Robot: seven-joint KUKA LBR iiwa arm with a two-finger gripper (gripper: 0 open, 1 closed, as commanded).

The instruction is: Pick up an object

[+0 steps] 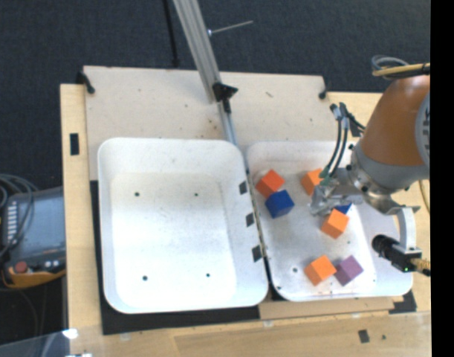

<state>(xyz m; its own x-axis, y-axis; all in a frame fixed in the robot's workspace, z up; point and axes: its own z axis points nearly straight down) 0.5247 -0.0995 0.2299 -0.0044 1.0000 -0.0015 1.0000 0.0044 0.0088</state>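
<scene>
Pick not yet complete: gripper point(327, 201) low in right bin point(286, 285), down among blocks near its right edge, nothing lifted clear. Grip state: cannot tell. Nearest candidates: orange block point(335, 222) just beside tip, blue block point(342, 208) partly hidden at it.

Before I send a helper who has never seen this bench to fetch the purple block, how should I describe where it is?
Look at the right-hand white bin, the one holding all the blocks. Go to its near right corner, where two blocks sit side by side. The purple block is the right one of that pair, touching or almost touching an orange block, and it is the only purple thing there.
</scene>
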